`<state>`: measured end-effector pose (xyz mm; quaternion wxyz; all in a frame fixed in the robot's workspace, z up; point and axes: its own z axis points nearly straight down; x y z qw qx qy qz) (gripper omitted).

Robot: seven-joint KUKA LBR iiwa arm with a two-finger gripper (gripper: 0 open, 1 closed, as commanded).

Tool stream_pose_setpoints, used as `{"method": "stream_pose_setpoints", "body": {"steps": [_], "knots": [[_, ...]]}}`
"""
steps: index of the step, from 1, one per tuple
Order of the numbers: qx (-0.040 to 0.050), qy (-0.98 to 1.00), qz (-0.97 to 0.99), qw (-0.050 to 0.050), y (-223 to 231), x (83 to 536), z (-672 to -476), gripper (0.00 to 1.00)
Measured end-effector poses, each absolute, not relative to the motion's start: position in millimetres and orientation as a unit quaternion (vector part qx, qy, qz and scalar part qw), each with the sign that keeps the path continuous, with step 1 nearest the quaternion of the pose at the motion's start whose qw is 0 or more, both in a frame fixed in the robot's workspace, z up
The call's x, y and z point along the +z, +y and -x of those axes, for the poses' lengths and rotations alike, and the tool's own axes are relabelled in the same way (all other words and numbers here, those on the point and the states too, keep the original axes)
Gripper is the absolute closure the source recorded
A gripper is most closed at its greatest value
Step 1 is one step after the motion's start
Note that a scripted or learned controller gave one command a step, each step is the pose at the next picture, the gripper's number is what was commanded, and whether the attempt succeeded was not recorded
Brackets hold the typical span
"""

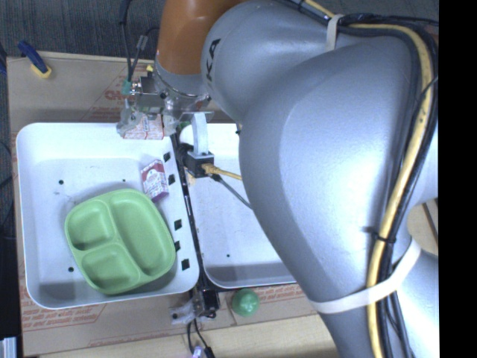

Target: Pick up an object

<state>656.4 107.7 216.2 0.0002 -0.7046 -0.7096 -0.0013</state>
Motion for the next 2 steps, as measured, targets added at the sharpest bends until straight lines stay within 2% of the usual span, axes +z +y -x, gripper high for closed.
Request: {"method": "stream_pose_setpoints", "body": {"steps": [1,2], "knots": [[0.0005,-0.71,0.704,0.001,168.3,240.1,-571.2,1.0],[0.0012,-0.71,0.704,0.001,206.7,240.0,-549.2,1.0]]}}
